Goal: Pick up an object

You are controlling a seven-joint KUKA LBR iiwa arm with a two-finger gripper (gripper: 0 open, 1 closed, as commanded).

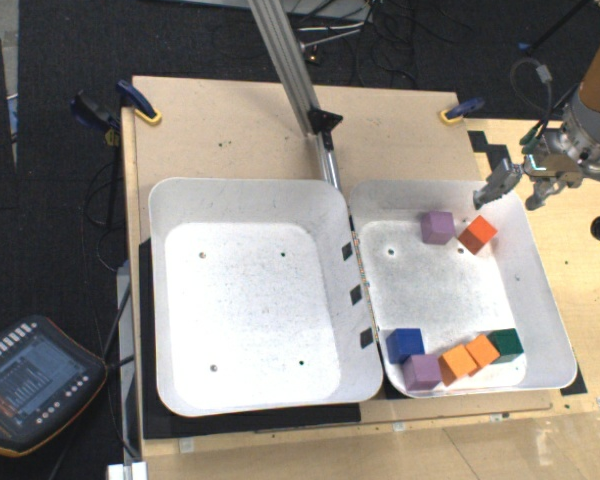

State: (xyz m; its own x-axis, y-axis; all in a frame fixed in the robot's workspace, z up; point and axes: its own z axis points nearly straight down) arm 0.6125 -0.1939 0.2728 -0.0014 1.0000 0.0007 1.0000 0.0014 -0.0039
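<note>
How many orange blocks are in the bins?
3, all in the right bin: one near the far edge beside a purple block, two side by side along the near edge.

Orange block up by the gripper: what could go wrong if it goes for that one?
1. The orange block looks tipped on an edge, so the fingers may push it away rather than close on it.
2. The purple block sits close beside it, apart but near enough to get knocked or caught.
3. The gripper hangs over the right bin's far rim; a steep descent could clip it.
</note>
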